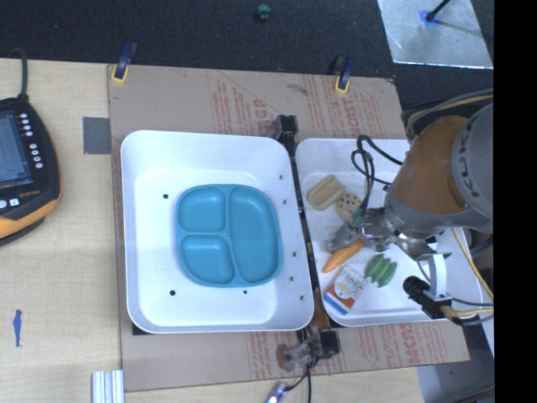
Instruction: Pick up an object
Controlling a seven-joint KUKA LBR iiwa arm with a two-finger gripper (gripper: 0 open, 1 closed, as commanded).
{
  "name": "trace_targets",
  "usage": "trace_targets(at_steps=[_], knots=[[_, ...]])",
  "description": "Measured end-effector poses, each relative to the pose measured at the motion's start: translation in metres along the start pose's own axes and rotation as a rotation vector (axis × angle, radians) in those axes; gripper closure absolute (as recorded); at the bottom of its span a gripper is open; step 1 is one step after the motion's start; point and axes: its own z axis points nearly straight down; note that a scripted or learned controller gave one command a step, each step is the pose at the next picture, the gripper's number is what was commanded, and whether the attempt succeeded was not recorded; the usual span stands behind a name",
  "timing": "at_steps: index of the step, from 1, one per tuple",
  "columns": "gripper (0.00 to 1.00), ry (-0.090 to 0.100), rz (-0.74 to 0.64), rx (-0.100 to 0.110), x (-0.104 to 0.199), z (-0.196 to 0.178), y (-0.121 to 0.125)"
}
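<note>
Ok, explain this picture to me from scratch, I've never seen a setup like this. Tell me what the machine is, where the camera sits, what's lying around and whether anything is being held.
The one camera is fixed above the bench and looks down at a slant. The big grey and orange shape on the right is a robot arm reaching in; its task is to pick up an object. Two shallow white bins sit side by side. The left bin holds a blue divided plate. The right bin holds small items: a tan piece, an orange carrot-like toy, a green item and a small printed packet. The gripper is low among them, but the arm hides its tips, so I cannot tell whether it holds anything. On the far left lies a handheld control unit.
</note>
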Motion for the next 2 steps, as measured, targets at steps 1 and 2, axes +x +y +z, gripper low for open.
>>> trace_targets(at_steps=[1, 2], knots=[[0.00, 0.000, 0.000, -0.002, 0.004, -0.001, 0.054], [0.00, 0.000, -0.001, 0.000, 0.002, 0.000, -0.006]])
